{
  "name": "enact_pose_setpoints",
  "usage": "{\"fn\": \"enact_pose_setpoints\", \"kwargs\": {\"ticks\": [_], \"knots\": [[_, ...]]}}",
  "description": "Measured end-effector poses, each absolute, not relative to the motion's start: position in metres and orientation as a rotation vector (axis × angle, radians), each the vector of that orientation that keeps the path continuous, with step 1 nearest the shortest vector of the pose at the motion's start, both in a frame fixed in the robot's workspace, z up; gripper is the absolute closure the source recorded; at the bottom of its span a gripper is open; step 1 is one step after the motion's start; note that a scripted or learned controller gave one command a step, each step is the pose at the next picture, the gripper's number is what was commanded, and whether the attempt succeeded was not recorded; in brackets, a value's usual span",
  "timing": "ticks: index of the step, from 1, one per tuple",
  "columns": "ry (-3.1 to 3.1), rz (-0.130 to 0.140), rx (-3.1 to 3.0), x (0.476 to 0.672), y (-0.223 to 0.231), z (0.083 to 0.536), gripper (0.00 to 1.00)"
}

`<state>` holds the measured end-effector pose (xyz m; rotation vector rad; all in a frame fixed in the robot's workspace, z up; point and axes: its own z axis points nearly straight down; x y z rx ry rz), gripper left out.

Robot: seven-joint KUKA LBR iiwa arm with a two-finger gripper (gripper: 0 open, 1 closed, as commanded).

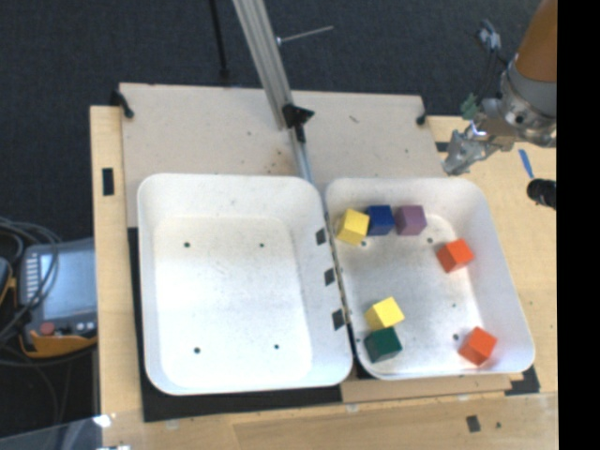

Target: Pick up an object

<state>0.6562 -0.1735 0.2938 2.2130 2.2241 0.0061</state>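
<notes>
Two white bins sit side by side on the counter [112,251]. The left bin [234,284] takes up the middle left of the frame. The right bin [502,279] is at the lower right, and all the blocks are in it.

Along the top of the right bin there is a row of three blocks. A yellow block [353,226] is on the left, a blue block [380,218] is in the middle, and a purple block [411,219] is on the right. They look like they touch each other. An orange block [455,255] sits by itself a bit lower and to the right of the row.

Near the bottom of the bin, another yellow block [384,312] sits just above a green block [382,344]. These two are right next to each other. A second orange block [477,345] is in the lower right corner of the bin, well apart from them.

The arm [534,54] comes in at the upper right of the frame. Its jaws [459,157] hang over the counter just above the top right edge of the right bin. They are not over any block and nothing is between them. I cannot tell if they are spread or pressed together.

A silver metal pole [262,50] leans from the top of the frame down to the gap between the two bins. A small grey box with a screen [56,284] lies at the left edge, off the counter.
</notes>
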Motion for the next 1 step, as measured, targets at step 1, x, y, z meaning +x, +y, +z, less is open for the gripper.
{"fn": "enact_pose_setpoints", "kwargs": {"ticks": [1], "knots": [[2.226,-0.002,2.215,0.6631,-0.1214,0.2832,1.00]]}}
